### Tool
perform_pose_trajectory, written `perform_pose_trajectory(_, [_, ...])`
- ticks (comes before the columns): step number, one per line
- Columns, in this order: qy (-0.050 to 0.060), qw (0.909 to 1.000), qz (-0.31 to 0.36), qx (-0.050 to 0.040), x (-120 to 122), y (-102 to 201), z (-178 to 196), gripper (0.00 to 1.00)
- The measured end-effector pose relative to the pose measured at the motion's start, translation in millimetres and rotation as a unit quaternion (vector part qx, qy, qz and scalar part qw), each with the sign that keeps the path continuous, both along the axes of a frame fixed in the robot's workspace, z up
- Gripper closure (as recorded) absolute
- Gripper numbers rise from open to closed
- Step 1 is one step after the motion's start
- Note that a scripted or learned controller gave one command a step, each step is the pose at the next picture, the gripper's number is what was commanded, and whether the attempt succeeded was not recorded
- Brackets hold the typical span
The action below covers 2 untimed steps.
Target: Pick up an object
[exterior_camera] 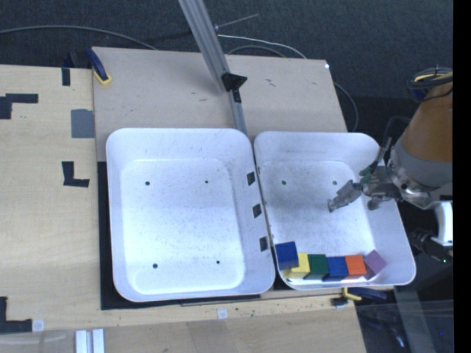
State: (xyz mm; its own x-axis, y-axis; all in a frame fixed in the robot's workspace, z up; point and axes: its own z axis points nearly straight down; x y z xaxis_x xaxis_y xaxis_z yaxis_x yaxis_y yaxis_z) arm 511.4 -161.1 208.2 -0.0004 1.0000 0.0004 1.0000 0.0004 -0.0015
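a pale wooden bench point(176, 87) stands on dark carpeted floor point(331, 13) strewn with thin cables point(44, 29).

2 white bins side by side on bench. Left bin point(132, 197), right bin point(309, 149). Arm point(430, 142) comes in from right. Gripper point(342, 198) over middle of right bin, above floor, nothing between fingers. Blocks in row at near edge of right bin: blue block point(285, 254) on yellow block point(297, 272), green block point(317, 264), second blue block point(337, 268), orange block point(355, 265), purple block point(374, 261). Metal pole point(202, 28) slants at top.

Blocks point(327, 265) in right bin point(309, 149) (near edge); gripper point(340, 199) behind.
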Motion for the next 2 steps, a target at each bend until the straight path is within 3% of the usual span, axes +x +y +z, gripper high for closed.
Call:
perform_pose_trajectory(1, [0.002, 1.0, 0.0, 0.0002, 13, 11, -47, 0.0])
perform_pose_trajectory(2, [-0.004, 1.0, 0.004, 0.0006, 33, 77, 34, 0.0])
